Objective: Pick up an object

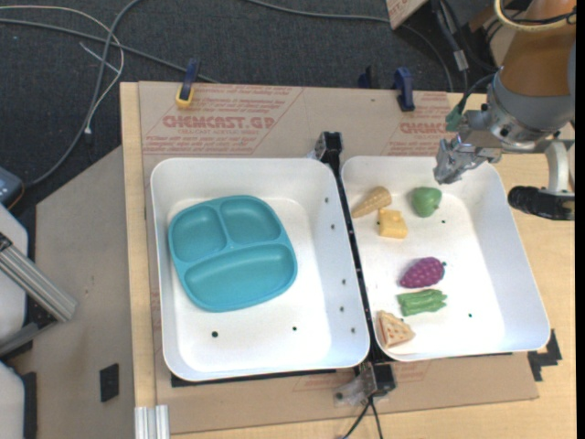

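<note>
Here, the gripper (449,174) hangs over the far corner of the right bin (512,245), its tip just above and beside a green apple (425,200); nothing is seen between its fingers, and how wide they stand cannot be told from this angle. The apple, likely the nearest target, looks like a light, hard toy: smooth and round, apt to roll or squirt out, so a grasp across its widest part seems safest. Close on its left lie a cone (370,201) and a yellow cheese (393,224), near enough to crowd a finger on that side. Toward the front sit purple grapes (422,272), a green pepper (421,303) and a sandwich wedge (394,329), well apart from the gripper. In the left bin (183,337) lies a teal tray (232,251).
</note>
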`<move>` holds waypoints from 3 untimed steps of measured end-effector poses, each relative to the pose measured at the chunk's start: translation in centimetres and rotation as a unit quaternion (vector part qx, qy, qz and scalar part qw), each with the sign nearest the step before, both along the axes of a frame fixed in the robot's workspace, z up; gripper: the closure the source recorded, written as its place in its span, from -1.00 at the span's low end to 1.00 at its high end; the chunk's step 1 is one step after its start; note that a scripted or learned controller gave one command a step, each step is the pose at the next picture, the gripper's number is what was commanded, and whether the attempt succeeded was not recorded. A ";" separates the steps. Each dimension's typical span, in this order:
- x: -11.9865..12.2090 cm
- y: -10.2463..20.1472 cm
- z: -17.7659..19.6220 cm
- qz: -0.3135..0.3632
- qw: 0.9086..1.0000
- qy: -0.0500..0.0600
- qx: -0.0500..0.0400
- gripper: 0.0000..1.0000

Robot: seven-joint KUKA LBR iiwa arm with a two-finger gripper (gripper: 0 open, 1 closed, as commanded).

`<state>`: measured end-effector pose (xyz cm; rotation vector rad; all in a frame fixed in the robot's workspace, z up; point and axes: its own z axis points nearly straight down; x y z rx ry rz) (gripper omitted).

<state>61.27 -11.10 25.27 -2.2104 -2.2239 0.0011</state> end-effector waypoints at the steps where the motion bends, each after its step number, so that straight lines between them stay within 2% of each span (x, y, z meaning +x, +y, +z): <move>1: 0.4 4.6 -1.4 0.000 1.000 0.001 0.000 1.00; 2: 0.3 10.5 -1.1 0.000 1.000 0.001 0.000 1.00; 3: 1.4 15.9 -2.4 0.000 1.000 0.000 -0.001 1.00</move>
